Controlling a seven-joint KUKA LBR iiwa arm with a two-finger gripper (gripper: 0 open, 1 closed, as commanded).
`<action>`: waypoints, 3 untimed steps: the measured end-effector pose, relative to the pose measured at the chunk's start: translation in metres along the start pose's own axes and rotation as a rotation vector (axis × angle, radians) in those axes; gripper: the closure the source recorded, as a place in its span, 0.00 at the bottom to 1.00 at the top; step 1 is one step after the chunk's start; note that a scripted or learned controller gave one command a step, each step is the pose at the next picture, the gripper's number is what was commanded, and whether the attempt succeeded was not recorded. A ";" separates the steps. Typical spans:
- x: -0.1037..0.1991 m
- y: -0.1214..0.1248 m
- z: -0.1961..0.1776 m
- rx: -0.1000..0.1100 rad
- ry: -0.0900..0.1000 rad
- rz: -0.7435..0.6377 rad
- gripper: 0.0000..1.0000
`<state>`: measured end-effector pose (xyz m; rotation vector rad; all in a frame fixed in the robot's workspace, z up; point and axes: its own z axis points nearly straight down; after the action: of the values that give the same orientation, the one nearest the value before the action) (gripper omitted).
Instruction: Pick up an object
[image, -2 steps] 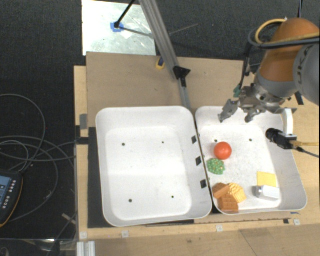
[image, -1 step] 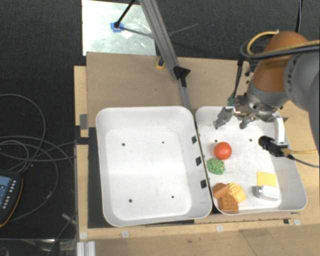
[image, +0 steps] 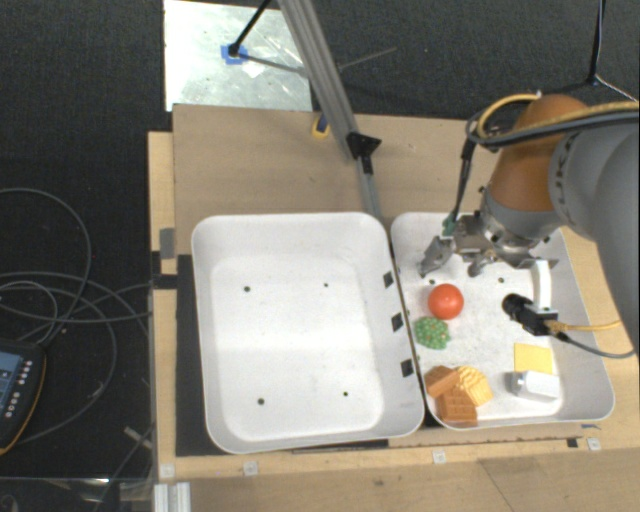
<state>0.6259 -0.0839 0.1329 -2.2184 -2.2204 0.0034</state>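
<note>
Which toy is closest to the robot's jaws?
The red ball. It sits right below the gripper, while the green toy and orange waffle lie farther down.

1. A single fixed camera looks down from above the worktop (image: 270, 160) at a slant, not straight overhead.
2. It stands far enough back to take in both white bins whole: the left bin (image: 215, 330) near the middle of the frame, the right bin (image: 590, 390) toward the right.
3. The far end of the worktop lies toward the top of the frame, the near edge at the bottom.
4. Dark floor (image: 70, 120) with cables (image: 60, 290) fills the left side.
5. The arm (image: 560, 170) enters from the right.
</note>
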 end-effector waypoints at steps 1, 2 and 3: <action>-0.001 0.002 -0.014 -0.007 0.000 0.000 1.00; -0.008 0.006 -0.061 -0.011 -0.002 0.000 1.00; -0.012 0.001 -0.108 -0.010 -0.002 0.000 1.00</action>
<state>0.6277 -0.0958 0.2413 -2.2249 -2.2258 -0.0065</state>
